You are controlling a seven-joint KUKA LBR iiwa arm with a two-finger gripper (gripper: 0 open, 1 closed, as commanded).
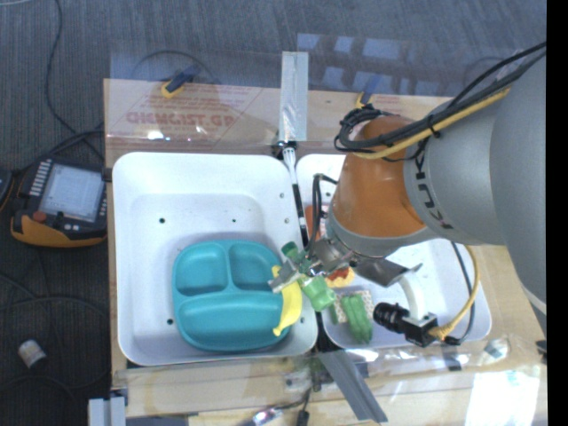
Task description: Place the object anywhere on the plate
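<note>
Seemingly the gripper (306, 273), jaw state impossible to tell, should carry the yellow banana (290, 307) leftward fully over the teal plate (222, 295) before letting go.

Teal plate (226, 295) smooth matt plastic; white bins (142, 185) glossy plastic; bench (195, 114) wood.

Arm (461, 167) hides right bin (470, 327) back; jaws obscured.

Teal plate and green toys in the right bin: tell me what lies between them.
In the camera view, a yellow banana-like piece and the bins' rims lie between the teal plate and green toys.
</note>
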